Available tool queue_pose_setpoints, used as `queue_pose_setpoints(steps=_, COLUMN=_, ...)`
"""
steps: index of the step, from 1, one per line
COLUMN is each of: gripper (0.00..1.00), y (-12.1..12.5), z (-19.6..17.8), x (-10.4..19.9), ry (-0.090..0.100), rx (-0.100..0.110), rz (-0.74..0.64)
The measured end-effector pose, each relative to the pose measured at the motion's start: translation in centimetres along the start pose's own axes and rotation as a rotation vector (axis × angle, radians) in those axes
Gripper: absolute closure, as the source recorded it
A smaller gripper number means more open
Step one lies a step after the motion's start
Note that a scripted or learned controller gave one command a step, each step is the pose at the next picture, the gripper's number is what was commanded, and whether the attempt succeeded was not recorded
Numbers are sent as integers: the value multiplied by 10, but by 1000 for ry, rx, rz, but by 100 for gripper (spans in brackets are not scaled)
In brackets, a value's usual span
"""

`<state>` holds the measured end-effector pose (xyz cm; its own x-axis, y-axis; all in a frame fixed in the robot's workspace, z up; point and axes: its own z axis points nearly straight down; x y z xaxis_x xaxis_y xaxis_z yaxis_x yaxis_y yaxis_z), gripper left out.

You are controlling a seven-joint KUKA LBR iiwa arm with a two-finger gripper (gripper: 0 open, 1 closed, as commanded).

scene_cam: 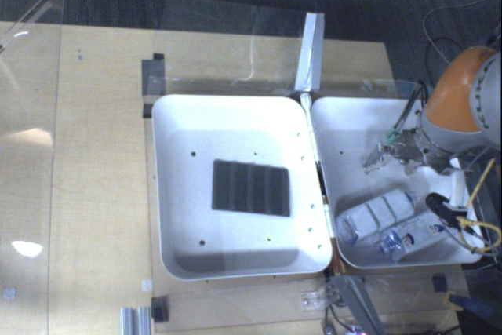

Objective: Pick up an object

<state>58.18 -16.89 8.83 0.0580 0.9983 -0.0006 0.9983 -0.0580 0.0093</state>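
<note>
A grey KUKA arm (471,110) with an orange band (459,96) reaches in from the right over the right-hand bin (345,118), one of two shallow white bins set side by side on a pale wooden bench (86,169). Its gripper (388,155) hangs above the middle of that bin's bare floor, towards the far side. Nothing can be seen in its grasp, and whether it is open or closed cannot be told from this slanted overhead angle. The likeliest targets lie nearer the camera in the same bin. A clear plastic bottle (376,213) with a pale label rests on its side against the front wall, and a smaller bottle (396,242) with a touch of blue lies just beside it, tucked closer to the front rim. Both sit apart from the gripper, with open white floor between. The left-hand bin (161,169) holds a ribbed dark pad (251,187) lying flat at its centre, well away from the arm. The job appears to be at the approach stage, with no pick made. The next move would seem to call for carrying the gripper towards the front of the right-hand bin, lining it up across the larger bottle's body and lowering it. The smooth, round plastic may roll or slip out, and the neighbouring bottle and the bin wall leave little room.
</note>
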Motion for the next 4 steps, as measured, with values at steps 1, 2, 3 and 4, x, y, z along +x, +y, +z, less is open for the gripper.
queue_pose_setpoints(steps=1, gripper=0, y=-67, z=-4, x=-4, ry=-3, rx=-20, rz=-21)
queue_pose_setpoints(steps=2, gripper=0, y=-37, z=-1, x=-27, ry=-1, rx=-4, rz=-51)
queue_pose_setpoints(steps=3, gripper=0, y=59, z=2, x=-24, ry=-1, rx=2, rz=-15)
queue_pose_setpoints(steps=4, gripper=0, y=-70, z=-5, x=3, ry=-3, rx=-22, rz=-52)
